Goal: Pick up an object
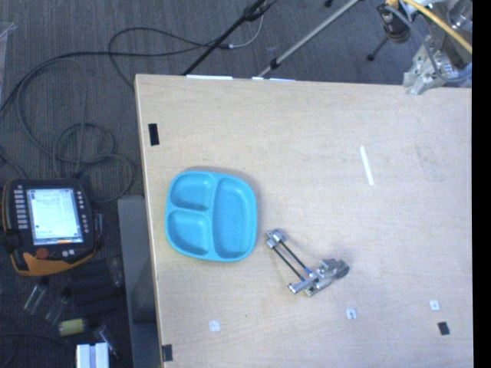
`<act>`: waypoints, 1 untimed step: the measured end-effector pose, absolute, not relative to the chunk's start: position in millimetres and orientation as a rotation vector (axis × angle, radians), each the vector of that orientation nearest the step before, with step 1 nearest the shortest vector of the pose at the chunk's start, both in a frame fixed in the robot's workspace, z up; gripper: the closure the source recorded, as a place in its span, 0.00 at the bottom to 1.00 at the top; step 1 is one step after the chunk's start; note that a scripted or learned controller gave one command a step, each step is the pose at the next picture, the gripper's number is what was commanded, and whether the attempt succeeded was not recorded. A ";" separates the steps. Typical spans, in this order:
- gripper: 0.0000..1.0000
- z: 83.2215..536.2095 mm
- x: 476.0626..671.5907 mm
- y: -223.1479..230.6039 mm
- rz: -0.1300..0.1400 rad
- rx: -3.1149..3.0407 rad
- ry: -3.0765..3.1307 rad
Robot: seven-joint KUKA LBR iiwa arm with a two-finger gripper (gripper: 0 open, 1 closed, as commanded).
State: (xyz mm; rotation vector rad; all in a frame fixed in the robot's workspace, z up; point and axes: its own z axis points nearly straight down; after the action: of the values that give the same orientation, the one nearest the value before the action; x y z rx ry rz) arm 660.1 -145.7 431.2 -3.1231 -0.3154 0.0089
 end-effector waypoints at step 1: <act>1.00 431.0 661.2 -129.3 0.009 -3.123 -0.315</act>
State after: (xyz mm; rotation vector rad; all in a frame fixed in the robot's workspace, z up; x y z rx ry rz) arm 661.2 -129.3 431.0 -3.1233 -0.3153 0.0094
